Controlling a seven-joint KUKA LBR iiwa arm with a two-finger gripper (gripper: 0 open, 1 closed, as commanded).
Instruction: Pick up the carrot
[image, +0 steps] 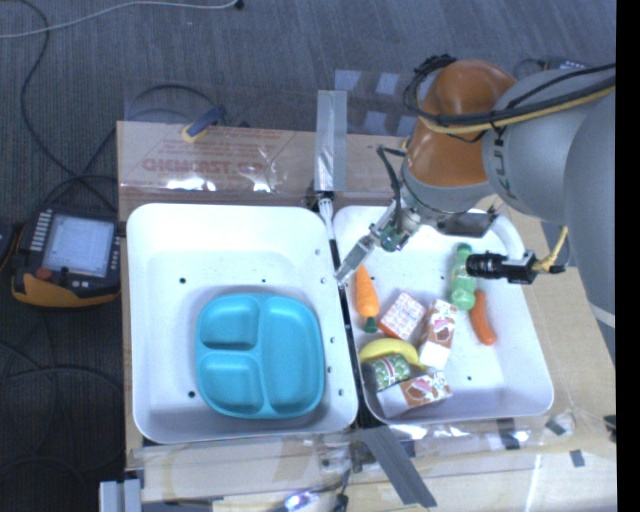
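Carrot (367, 294) lies in the right bin (520, 385) beside its left wall; the end effector (352, 264) hovers just above it, grip state unclear

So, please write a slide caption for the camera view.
Gripper poised just above the carrot in the right bin.

Robotics laboratory. Two white bins (140, 330) sit on a cardboard-covered, taped worktop (230, 160) over grey carpet (150, 50). Left of the end effector (385, 237), beyond the bins, a teach pendant (65, 255) lies on the floor; loose cables (40, 40) trail across the carpet behind it.
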